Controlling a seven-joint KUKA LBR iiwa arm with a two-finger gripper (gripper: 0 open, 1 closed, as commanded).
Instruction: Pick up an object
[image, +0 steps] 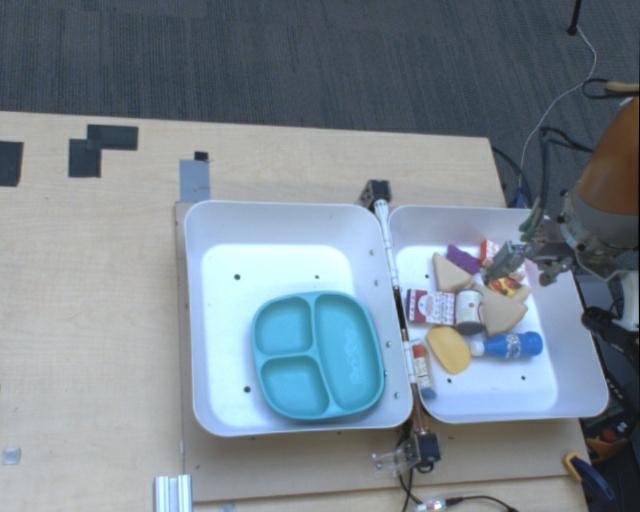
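As seen, gripper hovers over right bin (maybe touching items).

Hand seemingly among right-bin clutter

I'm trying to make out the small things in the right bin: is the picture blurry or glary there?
In the camera view, the white bins glow bright under even light with faint shadows; the blue divided plate looks crisp, while the gripper and the crowded small items are soft and hard to identify.
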